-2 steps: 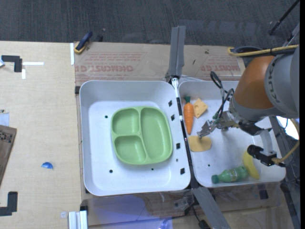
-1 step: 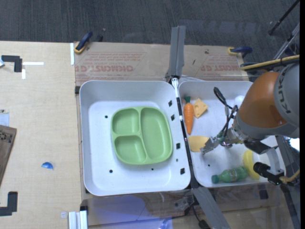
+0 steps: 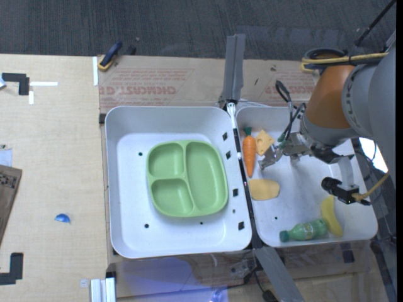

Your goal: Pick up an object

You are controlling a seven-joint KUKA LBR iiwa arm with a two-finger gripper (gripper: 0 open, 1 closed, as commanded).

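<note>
The right bin (image 3: 296, 197) holds several items. An orange carrot (image 3: 249, 153) lies along its left wall, and a pale yellow piece (image 3: 264, 141) sits just behind it. A rounded yellow lump (image 3: 264, 189) rests below the carrot. A green bottle (image 3: 305, 230) lies on its side near the front wall, beside a yellow banana (image 3: 331, 216). My gripper (image 3: 269, 158) is low in the right bin, just right of the carrot and above the yellow lump. I see nothing held in it.
The left bin (image 3: 126, 168) carries a green divided plate (image 3: 187, 178). The grey arm with its orange band (image 3: 330, 96) covers the back right of the right bin. A black cable fitting (image 3: 337, 189) hangs over that bin's right side.
</note>
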